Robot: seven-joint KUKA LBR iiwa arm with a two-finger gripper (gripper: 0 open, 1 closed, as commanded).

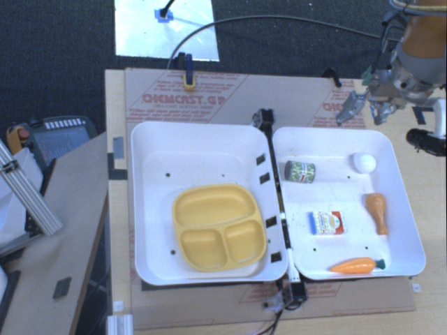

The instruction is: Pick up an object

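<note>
Dark carpet lies around the table [84, 208], which carries two white plastic bins. One smooth yellow tray [219, 227] with three dips sits in the left bin [150, 152]. Five small things lie in the right bin [401, 187]: a round green can [300, 172] at ten o'clock, a white egg [364, 162] at one, a brown drumstick [377, 211] at three, an orange carrot [357, 265] at five, a flat box [327, 222] in the middle. The pincer [365, 109] hangs open above the right bin's far edge, gripping nothing.

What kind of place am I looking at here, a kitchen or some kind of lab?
Most likely a robotics lab bench, not a kitchen. Two white bins sit side by side on cardboard, holding toy-like items such as a carrot and a yellow divided tray, while a robot arm's gripper hangs above the right bin's far edge.
</note>
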